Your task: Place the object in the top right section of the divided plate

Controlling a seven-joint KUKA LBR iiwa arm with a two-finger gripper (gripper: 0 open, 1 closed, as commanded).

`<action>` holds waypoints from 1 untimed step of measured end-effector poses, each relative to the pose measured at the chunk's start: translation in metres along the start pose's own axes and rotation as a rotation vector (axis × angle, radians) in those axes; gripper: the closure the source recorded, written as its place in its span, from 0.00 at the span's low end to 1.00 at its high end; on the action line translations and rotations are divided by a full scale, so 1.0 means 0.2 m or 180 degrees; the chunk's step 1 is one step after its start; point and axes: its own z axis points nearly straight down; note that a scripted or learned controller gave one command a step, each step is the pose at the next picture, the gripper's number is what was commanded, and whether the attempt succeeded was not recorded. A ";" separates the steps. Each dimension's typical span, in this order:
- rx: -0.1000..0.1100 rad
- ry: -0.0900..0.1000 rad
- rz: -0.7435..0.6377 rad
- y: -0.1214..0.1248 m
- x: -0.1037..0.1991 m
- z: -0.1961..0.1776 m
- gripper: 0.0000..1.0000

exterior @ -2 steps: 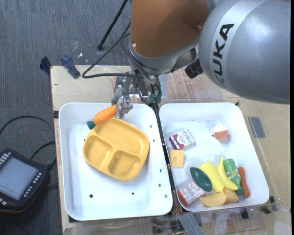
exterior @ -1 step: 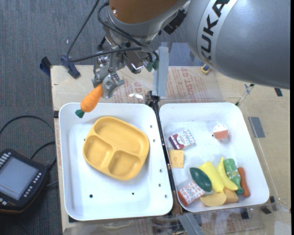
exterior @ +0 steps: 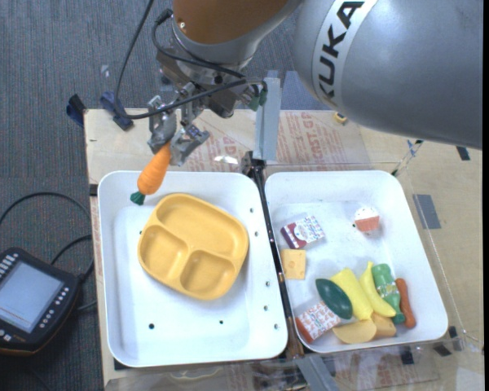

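A yellow divided plate [exterior: 194, 245] lies in the left bin [exterior: 124, 316], with one long section toward the back and two smaller ones at the front. My gripper [exterior: 171, 141] hangs above the bin's back left corner, behind the plate. A toy carrot [exterior: 153, 173], orange with a green stem end, hangs tilted from the fingers [exterior: 185, 143], which are shut on its upper end. The carrot's green tip points down toward the bin's rim, to the left of the plate's back edge.
The right bin [exterior: 407, 218] holds several toy foods: a small carton [exterior: 303, 231], a cupcake [exterior: 367, 220], a cheese slice [exterior: 292, 263], a green avocado [exterior: 334, 297], yellow pieces and a small carrot [exterior: 403, 300]. A teach pendant [exterior: 20, 296] lies on the floor at left.
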 end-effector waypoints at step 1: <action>-0.0006 0.0013 -0.0607 0.17 0.24 0.42 1.00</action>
